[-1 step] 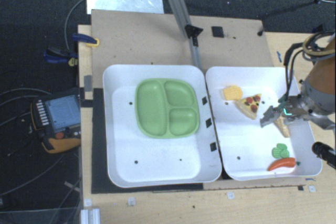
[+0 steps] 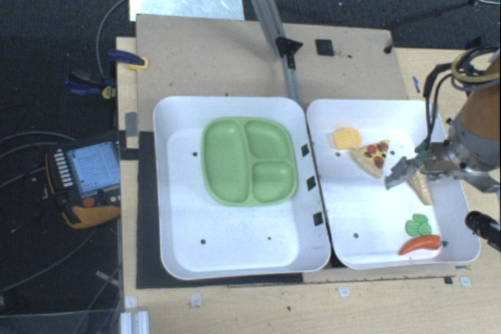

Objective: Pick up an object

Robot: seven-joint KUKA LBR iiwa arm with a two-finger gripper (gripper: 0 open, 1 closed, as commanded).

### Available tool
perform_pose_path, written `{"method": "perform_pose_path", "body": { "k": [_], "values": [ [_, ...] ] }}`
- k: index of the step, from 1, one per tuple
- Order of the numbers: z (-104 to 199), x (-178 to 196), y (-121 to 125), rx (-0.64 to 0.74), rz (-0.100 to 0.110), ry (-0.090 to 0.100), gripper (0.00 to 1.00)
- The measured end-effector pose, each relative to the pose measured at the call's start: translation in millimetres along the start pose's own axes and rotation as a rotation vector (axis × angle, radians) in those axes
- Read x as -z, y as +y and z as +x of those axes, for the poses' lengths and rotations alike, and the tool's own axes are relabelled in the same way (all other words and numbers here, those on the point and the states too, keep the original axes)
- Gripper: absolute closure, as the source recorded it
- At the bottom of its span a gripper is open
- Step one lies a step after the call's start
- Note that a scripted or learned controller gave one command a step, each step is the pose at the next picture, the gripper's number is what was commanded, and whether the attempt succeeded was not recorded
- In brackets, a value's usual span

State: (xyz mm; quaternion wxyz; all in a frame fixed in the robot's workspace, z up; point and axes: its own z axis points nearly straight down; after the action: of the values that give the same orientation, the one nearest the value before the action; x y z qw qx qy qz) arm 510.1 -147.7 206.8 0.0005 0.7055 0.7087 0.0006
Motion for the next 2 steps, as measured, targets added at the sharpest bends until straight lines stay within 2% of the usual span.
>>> {"method": "perform_pose_path", "body": {
  "k": [1,2],
  "values": [
    [-2,-63,-1,-0.004,0.005,0.001,0.0],
    [0,-106,4,-0.003,0.004,0.001,0.0]
  ]
}}
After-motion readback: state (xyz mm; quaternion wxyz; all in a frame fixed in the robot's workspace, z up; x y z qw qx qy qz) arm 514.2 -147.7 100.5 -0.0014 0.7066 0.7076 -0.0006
